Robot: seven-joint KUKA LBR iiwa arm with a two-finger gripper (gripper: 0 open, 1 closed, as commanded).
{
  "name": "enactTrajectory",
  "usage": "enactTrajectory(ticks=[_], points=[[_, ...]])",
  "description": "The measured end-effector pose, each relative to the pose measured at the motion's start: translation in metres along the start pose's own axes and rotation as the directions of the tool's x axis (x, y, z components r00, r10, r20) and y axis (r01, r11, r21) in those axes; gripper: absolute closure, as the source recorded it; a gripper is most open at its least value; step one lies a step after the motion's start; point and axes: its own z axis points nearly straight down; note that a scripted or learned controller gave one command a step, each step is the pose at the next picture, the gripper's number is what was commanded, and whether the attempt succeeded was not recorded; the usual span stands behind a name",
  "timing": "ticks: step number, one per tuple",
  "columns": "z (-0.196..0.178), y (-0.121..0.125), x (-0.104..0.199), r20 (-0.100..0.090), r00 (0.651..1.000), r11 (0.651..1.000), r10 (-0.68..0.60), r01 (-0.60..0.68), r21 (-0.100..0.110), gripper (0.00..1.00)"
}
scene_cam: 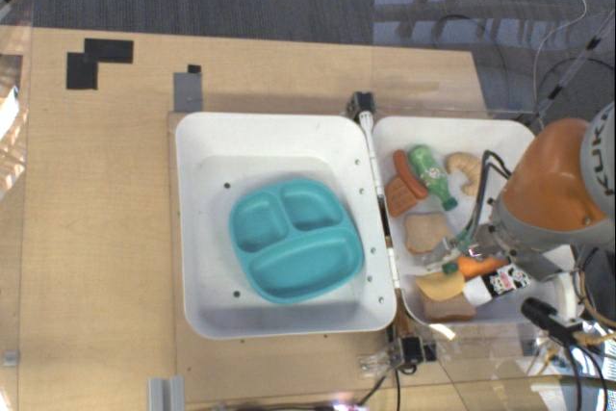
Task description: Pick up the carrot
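A: Where is the gripper [469, 257]?

B: Low in the right bin [510, 132], under the arm's orange band [547, 180]. Whether it stands wide or narrow I cannot tell; the wrist hides that part.

A: And the carrot [478, 267]?

B: It lies right at the gripper, an orange piece with a green end pointing left, just below the wrist. Whether it is gripped cannot be told.

A: What surrounds it?

B: A bread slice [425, 232] sits just left, a yellow wedge [440, 287] below-left, and a black-and-white carton [502, 282] just right. Farther up lie a green bottle [431, 173], a brown waffle-like piece [404, 194] and a tan piece [465, 167].

A: The left bin [279, 135]?

B: It holds a teal divided plate [294, 241], well apart, on the tabletop [96, 236].
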Motion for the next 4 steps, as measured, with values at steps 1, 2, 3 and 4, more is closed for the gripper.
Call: enactTrajectory(ticks=[1, 2, 3, 4], points=[[-0.012, 0.004, 0.001, 0.0, 1.0, 1.0, -0.005, 0.005, -0.009, 1.0], [-0.023, 0.008, 0.001, 0.003, 1.0, 1.0, -0.009, 0.009, -0.016, 1.0], [-0.023, 0.007, 0.001, 0.002, 1.0, 1.0, -0.008, 0.008, -0.016, 0.0], [-0.003, 0.006, 0.01, 0.007, 0.99, 0.99, -0.14, 0.141, -0.013, 0.0]])
